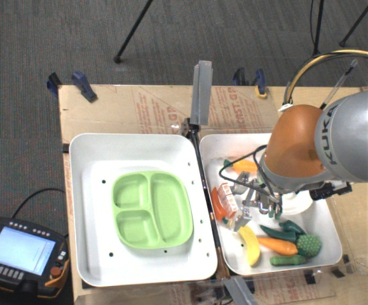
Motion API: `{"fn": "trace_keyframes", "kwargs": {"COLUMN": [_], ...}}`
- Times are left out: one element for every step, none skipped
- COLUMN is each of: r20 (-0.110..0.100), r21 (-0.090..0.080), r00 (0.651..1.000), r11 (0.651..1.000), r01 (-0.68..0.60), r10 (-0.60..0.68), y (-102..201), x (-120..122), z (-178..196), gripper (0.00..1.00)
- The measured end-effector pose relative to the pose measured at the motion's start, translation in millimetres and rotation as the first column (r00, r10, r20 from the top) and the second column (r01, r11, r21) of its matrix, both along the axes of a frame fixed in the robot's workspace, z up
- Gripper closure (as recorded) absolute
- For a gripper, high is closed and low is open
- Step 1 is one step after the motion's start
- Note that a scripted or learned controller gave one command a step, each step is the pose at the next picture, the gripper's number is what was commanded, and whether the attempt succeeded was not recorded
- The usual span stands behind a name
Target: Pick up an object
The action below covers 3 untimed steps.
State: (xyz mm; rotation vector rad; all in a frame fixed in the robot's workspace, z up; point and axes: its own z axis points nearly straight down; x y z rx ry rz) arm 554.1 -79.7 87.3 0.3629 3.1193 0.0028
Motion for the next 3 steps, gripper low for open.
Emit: {"fn": "trace_keyframes", "kwargs": {"r20": [0.002,-0.002,-0.005], "r21": [-0.001,-0.001,-0.001], "r00": [0.998,0.976,0.984], "r11": [0.998,0.976,0.984], "r01": [0.068,0.217,0.176], "r10": [-0.068,-0.217,-0.176], "y": [-8.8,-44.6,-5.8], "x": [71.3,12.4,-79.0], "z": [0.9,-0.1,-0.6], "gripper": [0.0,0.0,0.0]}}
